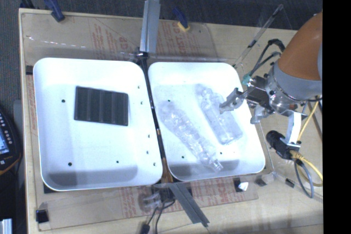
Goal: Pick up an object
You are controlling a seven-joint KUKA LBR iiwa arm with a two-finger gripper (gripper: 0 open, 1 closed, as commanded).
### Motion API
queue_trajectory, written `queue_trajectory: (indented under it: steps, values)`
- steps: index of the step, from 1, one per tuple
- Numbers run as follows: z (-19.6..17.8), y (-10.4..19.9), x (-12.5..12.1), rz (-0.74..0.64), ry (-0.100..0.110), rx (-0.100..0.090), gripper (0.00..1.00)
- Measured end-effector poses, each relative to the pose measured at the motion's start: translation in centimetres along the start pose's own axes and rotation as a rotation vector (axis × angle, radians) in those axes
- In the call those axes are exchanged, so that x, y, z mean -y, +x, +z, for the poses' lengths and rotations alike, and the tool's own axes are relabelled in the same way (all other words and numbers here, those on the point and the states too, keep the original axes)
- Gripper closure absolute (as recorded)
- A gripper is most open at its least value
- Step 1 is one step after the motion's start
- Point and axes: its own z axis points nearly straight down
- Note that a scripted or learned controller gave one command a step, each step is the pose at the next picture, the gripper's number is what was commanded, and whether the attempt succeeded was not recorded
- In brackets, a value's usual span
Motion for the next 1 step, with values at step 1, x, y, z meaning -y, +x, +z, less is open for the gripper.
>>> queue_trajectory:
  steps: [1]
  values:
    - [-2.08,0.11,1.76,-0.025,-0.003,0.001,0.00]
